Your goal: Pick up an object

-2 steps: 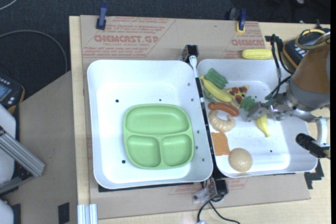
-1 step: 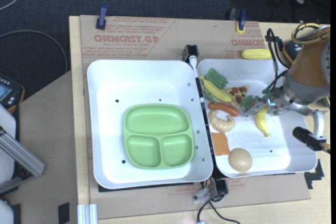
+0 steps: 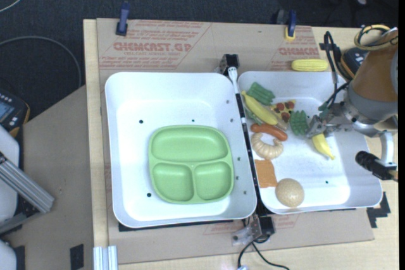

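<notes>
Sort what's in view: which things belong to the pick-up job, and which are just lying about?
Job: gripper; small banana beside it; right bin with broccoli, hot dog, bun.

Lying about: green tray in left bin; corn on the bench; clamps.

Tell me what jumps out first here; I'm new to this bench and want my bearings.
The green divided plate lies alone in the left bin. The right bin holds a heap of toy food along its left side, including a banana and a round bun. The hand reaches in from the right, beside a small yellow piece.
</notes>
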`<state>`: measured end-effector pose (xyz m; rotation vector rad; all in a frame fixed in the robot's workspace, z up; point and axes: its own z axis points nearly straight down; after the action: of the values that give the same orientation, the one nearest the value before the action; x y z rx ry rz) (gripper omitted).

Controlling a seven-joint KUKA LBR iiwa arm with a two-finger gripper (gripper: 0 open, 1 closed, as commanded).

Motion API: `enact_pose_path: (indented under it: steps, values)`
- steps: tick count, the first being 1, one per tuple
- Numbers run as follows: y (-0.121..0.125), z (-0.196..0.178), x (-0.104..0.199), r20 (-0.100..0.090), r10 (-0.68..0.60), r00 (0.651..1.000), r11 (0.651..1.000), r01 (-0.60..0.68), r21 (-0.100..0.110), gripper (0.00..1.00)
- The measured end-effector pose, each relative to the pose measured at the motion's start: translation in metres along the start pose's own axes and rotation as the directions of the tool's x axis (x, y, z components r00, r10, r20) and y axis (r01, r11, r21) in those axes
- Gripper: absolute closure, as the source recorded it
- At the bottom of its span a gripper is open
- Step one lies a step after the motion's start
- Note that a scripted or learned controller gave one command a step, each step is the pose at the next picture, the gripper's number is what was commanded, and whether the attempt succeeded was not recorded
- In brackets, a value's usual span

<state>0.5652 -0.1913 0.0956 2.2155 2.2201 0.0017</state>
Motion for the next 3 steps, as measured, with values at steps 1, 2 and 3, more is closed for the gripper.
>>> enact_pose_path:
  steps: [1, 2, 3]
  values:
    - [0.035, -0.091, 0.075, -0.003, -0.008, 1.000, 1.000, 0.008, -0.008, 1.00]
    - [0.000, -0.131, 0.144, -0.005, -0.005, 1.000, 1.000, 0.005, 0.003, 1.00]
    - [-0.037, -0.100, 0.224, -0.008, -0.006, 1.000, 1.000, 0.006, 0.011, 1.00]
